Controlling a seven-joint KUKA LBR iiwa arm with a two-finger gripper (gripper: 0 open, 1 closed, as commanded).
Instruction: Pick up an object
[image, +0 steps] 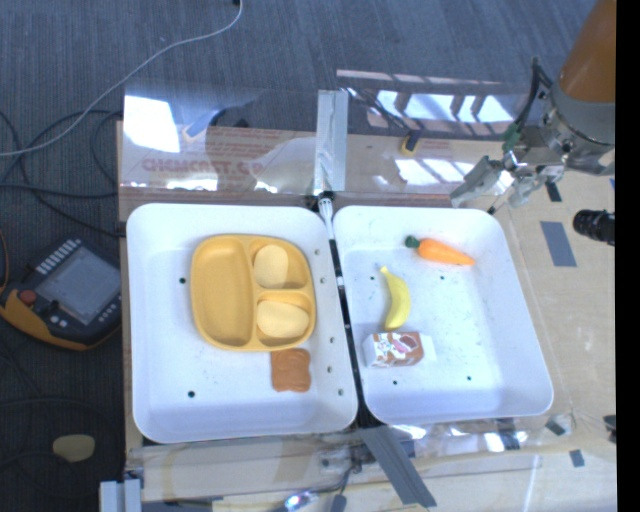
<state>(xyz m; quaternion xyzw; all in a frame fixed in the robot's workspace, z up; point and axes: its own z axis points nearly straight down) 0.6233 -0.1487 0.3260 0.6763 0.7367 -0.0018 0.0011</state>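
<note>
The right bin (520, 340) holds an orange carrot (443, 252) near its back, a yellow banana (396, 297) in the middle, and a small red and white packet (398, 349) just in front of the banana. My gripper (480, 198) hangs over the back right corner of that bin, up and to the right of the carrot. Its two fingers stand apart, open, with nothing between them. The orange-banded arm (590, 60) comes in from the top right.
The left bin (160, 380) carries a yellow divided tray (225, 290) with two pale round pieces in its compartments, and a brown toast-like piece (291, 371) in front of it. A ridge (340, 300) separates the two bins. A handheld controller (70, 290) lies on the floor at left.
</note>
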